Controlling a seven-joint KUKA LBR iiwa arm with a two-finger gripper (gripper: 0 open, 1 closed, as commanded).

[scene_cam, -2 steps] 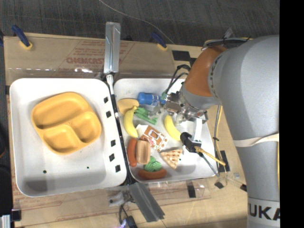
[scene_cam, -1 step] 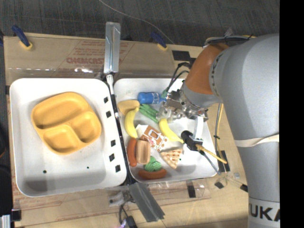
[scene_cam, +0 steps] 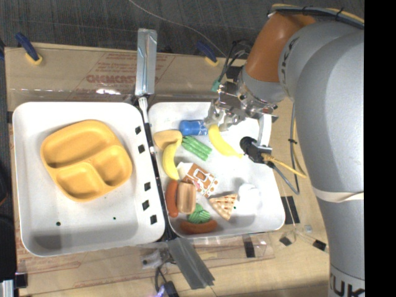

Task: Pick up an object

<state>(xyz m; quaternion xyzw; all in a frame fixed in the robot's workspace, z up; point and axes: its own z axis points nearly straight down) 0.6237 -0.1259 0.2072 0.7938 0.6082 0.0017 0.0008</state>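
The grey arm with its orange band reaches in over the right shallow white bin (scene_cam: 272, 218), and its hand (scene_cam: 224, 120) hangs at the upper part of that bin, right above a yellow plastic banana (scene_cam: 221, 142). Whether the hand is spread or pressed together cannot be told; cables and the wrist blur it. Beside it lie a blue cup (scene_cam: 192, 128) and a green ridged piece (scene_cam: 197, 147). The left bin (scene_cam: 25, 166) holds a yellow divided tray (scene_cam: 86, 158).

One fixed camera high above the worktop (scene_cam: 74, 67), looking down at a slant, both white bins (scene_cam: 37, 228) fully in frame side by side, arm (scene_cam: 322, 85) looming in from the right, medium range
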